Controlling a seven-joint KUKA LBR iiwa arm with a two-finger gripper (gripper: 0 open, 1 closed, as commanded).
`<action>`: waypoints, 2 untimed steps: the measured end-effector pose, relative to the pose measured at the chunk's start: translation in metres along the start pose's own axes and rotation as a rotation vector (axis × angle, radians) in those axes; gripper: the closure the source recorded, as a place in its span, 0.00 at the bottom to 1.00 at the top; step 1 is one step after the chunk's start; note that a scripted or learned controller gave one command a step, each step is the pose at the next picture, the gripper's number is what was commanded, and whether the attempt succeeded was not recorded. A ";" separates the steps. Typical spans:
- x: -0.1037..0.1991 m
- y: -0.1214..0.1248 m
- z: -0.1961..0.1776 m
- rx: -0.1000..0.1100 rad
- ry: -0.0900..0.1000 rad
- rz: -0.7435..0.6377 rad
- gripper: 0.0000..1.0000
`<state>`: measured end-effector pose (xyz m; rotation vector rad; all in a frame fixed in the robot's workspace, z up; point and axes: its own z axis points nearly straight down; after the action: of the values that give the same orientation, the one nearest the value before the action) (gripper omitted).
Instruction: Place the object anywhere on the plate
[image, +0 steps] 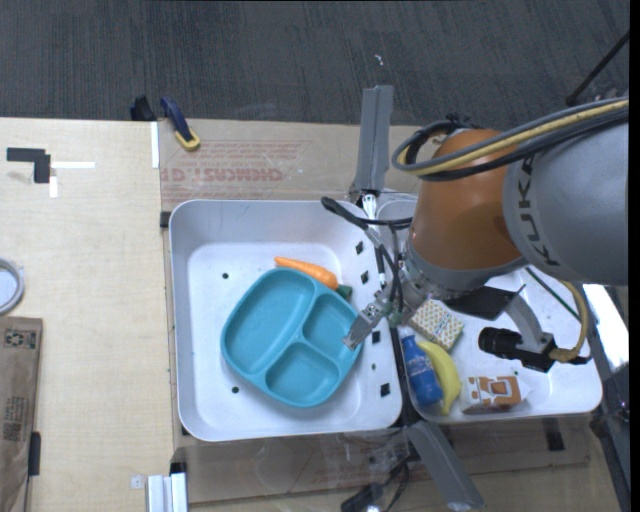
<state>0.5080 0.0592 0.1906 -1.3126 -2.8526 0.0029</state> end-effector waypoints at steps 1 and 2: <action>-0.002 0.000 -0.009 0.000 -0.001 0.004 1.00; -0.002 0.000 -0.009 0.000 -0.001 0.004 0.00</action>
<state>0.5091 0.0580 0.1993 -1.3185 -2.8509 0.0036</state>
